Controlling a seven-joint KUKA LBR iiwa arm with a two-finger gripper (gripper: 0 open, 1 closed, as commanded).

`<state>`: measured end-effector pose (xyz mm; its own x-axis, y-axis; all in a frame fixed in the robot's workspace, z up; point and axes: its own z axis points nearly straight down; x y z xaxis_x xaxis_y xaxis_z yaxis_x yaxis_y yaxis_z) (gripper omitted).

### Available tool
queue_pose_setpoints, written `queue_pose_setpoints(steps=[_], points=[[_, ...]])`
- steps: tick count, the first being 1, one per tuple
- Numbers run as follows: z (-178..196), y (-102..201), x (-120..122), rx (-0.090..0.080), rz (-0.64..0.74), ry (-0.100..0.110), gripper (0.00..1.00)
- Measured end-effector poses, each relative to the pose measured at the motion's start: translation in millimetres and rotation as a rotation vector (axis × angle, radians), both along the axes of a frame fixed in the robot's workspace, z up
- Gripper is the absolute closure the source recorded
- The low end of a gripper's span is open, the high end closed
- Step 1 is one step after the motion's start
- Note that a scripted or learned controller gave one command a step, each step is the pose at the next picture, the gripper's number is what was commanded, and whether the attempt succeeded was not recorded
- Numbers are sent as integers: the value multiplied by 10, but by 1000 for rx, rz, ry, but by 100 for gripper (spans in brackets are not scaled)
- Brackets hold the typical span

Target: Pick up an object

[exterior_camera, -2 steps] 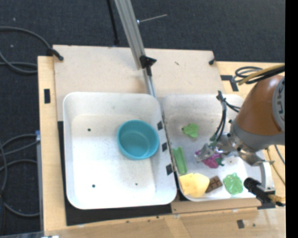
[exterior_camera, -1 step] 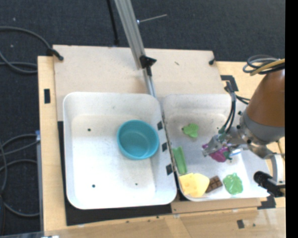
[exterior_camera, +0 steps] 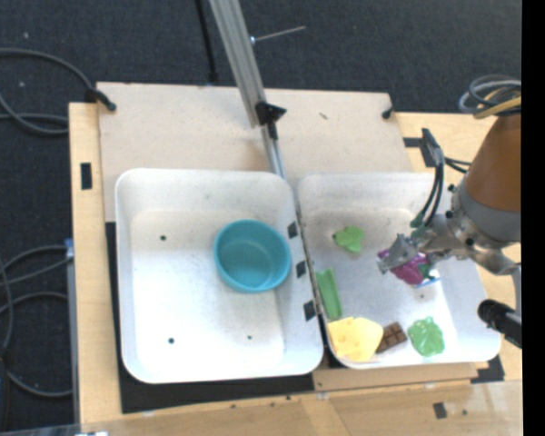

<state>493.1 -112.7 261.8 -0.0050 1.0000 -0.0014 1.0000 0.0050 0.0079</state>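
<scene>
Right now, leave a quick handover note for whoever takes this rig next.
Gripper: low over the right bin, at a purple object; grasp not confirmed.
Right bin also holds a small green piece, green strip, yellow piece, brown piece, green leafy piece.
Left bin: blue bowl.
Done: approach. Left: secure a grasp, lift clear.

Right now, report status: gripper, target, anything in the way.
Gripper low over the right bin, at a purple object; grasp not confirmed. Small green piece lies apart to its left. Blue bowl sits in the left bin.
</scene>
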Motion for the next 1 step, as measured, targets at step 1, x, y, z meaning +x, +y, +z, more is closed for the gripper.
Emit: queue_pose_setpoints(steps=[1], points=[[47,432,375,2,3,5,100]])
